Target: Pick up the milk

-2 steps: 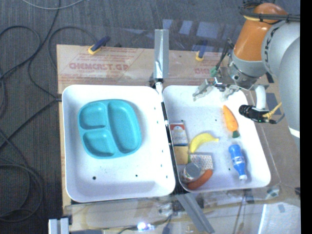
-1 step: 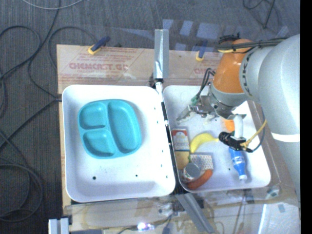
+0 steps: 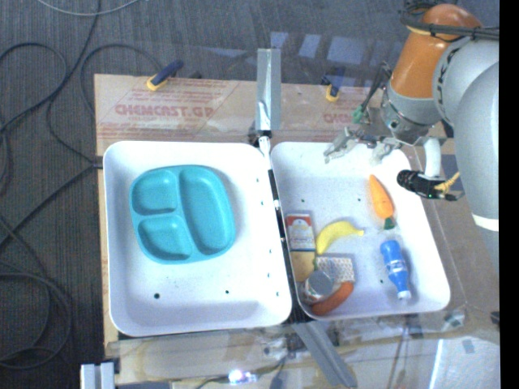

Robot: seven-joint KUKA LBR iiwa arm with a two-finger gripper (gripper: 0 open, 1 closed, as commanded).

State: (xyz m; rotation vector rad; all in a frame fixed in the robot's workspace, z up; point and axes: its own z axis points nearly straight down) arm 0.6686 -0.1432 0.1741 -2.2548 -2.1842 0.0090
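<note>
The milk [image 3: 300, 232] lies in the right bin [image 3: 430, 298], by its left wall, just beside the banana [image 3: 338, 235]. The jaws [image 3: 361, 142] hang wide and hold nothing, over the bin's far end, well apart from the milk.

Gripper [image 3: 362, 138] over right bin [image 3: 340, 181], 12 o'clock edge; fingers spread, nothing between them.
Milk [image 3: 300, 231] at bin's 9 o'clock wall; banana [image 3: 338, 234] just beside it at 3 o'clock. Carrot [image 3: 381, 198] and bottle [image 3: 395, 269] toward 3 o'clock. Blue tray [image 3: 184, 212] in left bin [image 3: 122, 298].
</note>
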